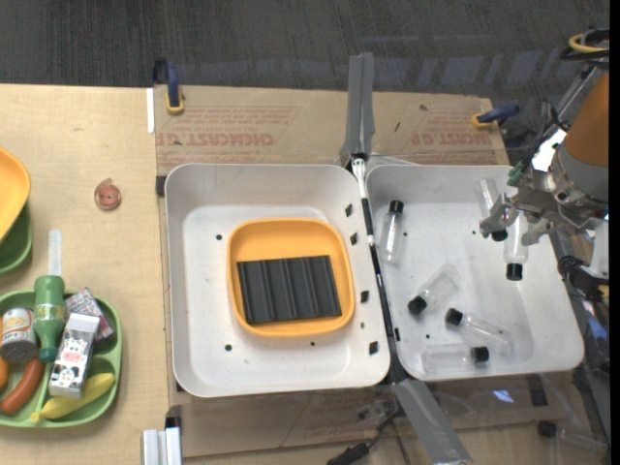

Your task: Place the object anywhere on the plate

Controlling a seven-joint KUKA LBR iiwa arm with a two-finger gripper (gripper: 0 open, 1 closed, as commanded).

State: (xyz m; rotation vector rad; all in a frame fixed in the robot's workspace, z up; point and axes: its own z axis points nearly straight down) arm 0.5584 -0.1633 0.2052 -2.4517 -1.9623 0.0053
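Observation:
An orange plate (291,232) with a dark ridged insert (291,290) lies in the middle of the left bin (199,356). My gripper (515,229) hangs over the right side of the right bin (552,356), far to the right of the plate. It is shut on a clear vial (514,254) that hangs down from it with its black cap at the bottom. The vial's upper end is hidden by the gripper.
Several more clear vials with black caps lie loose in the right bin, such as one (392,227) by its left wall and one (477,330) near the front. A raised divider (368,260) separates the bins. A green tray of toy food (97,381) sits at far left.

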